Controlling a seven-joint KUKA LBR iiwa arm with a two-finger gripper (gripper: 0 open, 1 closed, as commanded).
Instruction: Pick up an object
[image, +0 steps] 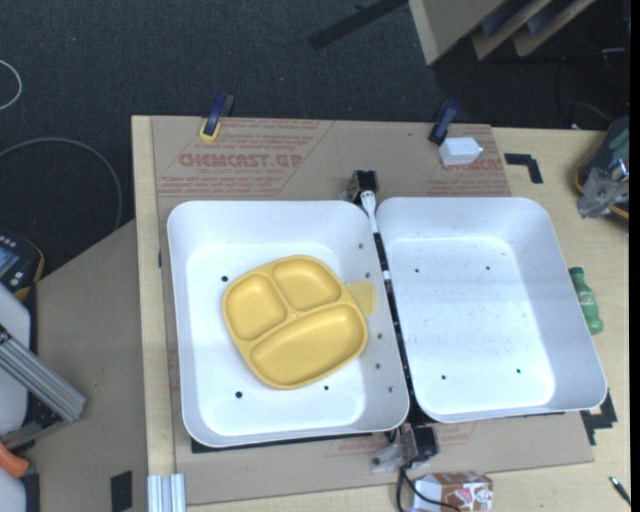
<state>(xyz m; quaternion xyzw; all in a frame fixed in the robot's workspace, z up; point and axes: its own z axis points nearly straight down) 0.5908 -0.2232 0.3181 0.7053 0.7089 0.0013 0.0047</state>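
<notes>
A yellow divided plate with three compartments lies flat in the left white bin, near its middle. A small pale yellow piece pokes out from under the plate's right rim. At the far right edge of the view, above the bench and outside the right bin, what looks like my gripper appears as a grey metallic shape, well away from the plate.
The bins sit side by side on a cardboard sheet held by blue clamps. A white block rests at the back, a green item beside the right bin's outer rim. Cables and a small box lie at the front.
</notes>
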